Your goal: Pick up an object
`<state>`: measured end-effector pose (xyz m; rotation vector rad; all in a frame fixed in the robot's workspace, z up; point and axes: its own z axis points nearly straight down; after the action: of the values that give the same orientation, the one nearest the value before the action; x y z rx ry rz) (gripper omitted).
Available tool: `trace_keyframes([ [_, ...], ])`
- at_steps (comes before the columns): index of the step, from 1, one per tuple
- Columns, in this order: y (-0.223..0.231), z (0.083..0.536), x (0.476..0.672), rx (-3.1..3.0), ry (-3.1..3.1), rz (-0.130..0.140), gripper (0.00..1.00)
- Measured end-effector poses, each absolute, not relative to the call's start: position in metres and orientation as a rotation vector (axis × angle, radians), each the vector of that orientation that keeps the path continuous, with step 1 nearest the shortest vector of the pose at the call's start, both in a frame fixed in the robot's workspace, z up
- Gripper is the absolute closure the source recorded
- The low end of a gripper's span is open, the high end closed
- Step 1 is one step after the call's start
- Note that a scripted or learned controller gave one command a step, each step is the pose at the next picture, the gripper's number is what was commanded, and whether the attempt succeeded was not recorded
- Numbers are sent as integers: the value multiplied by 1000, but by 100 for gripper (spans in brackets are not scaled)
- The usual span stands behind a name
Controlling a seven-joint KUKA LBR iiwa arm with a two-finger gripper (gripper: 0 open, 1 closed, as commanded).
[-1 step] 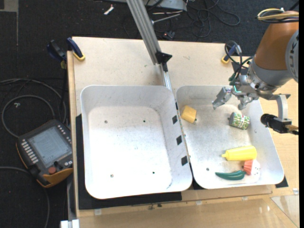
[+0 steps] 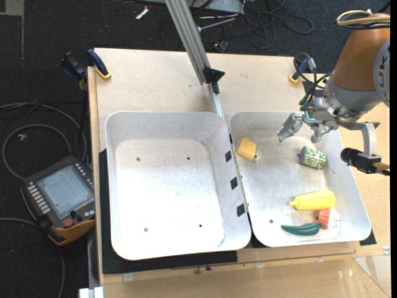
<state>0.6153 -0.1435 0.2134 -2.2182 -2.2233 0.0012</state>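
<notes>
I have the arm reaching in from the upper right of the frame, and the gripper (image 2: 305, 128) hovers over the upper part of the right-hand bin (image 2: 268, 174). Its fingers are spread apart with nothing between them. So this is the approach step: nothing is picked yet.

The nearest candidate is the green-and-white object (image 2: 313, 158), lying just below the gripper toward the right side of that bin. The yellow block (image 2: 247, 149) sits near the bin's left wall, at centre frame. Lower right, the yellow bottle-like toy (image 2: 312, 200), the green pepper (image 2: 302, 229) and a small red-and-white piece (image 2: 327, 218) crowd together.

I judge the green-and-white one the easiest take: centre the open fingers over it, descend, close. It looks rounded, so it may roll if nudged off-centre.
</notes>
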Motion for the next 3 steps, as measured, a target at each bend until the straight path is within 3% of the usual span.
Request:
trace_keyframes([
  [1,-135,166,618,-2215,-2223,4,0],
  [2,-135,117,608,-2220,-2218,5,0],
  [3,-134,94,608,-2220,-2220,3,0],
])
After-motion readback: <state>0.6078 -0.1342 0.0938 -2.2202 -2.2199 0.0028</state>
